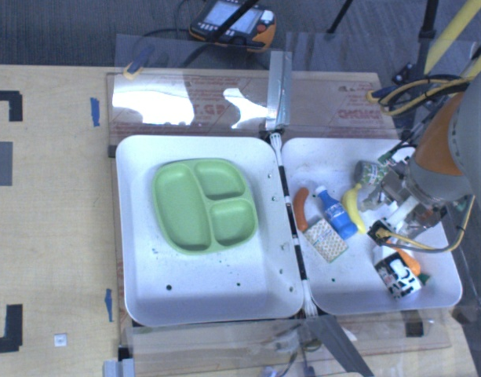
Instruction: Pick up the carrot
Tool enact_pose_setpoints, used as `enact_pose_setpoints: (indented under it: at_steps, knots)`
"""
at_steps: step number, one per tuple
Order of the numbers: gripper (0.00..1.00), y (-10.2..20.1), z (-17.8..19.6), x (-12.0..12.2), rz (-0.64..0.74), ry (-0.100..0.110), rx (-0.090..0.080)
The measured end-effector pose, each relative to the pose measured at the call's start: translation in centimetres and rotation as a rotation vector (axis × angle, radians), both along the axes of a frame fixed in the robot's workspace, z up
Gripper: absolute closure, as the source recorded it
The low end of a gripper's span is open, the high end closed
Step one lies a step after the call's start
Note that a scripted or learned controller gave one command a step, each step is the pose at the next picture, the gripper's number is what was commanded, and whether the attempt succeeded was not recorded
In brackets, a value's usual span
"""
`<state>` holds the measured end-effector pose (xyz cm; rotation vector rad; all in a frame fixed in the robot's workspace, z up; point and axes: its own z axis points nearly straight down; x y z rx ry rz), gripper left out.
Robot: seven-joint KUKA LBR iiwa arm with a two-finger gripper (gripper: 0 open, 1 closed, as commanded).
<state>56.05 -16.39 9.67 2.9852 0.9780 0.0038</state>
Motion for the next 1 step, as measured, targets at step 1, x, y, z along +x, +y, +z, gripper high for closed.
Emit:
enact_pose_setpoints:
  at_steps: [1]
  knots:
    - [0.0, -1.18, 3.19, 6.4, 0.172, 0.003, -0.001]
